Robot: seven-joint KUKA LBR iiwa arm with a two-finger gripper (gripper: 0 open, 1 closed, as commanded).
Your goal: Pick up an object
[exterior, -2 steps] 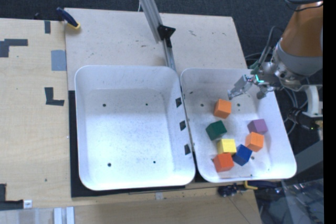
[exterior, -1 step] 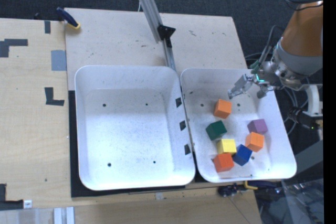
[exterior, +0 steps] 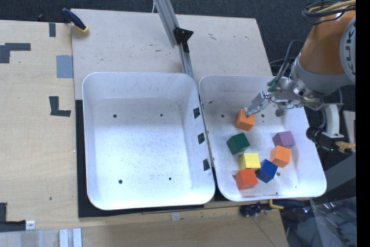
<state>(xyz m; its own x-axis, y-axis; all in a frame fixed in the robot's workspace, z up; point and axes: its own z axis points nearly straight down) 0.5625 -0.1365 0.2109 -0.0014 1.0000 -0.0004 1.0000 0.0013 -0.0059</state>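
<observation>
**Arm over the right bin, gripper at an orange cube**

The right bin (exterior: pixel 300 185) is taken as the landmark. Nearest its front rim, a red cube (exterior: pixel 245 179) and a blue cube (exterior: pixel 267 171) are seen, with a yellow cube (exterior: pixel 250 160) just behind them. An orange block (exterior: pixel 280 155) and a purple cube (exterior: pixel 284 139) lie toward the bin's right wall; a green cube (exterior: pixel 237 143) sits near its middle. Farther back, an orange cube (exterior: pixel 245 120) is seen tilted on an edge, with no long axis evident. The gripper (exterior: pixel 252 109) is angled down toward it from the right, its tip touching the cube's top; whether the fingers are apart or closed cannot be told. Bare floor is left behind the cube, toward the bin's far rim. The left bin (exterior: pixel 92 87) adjoins the landmark's left wall.
</observation>
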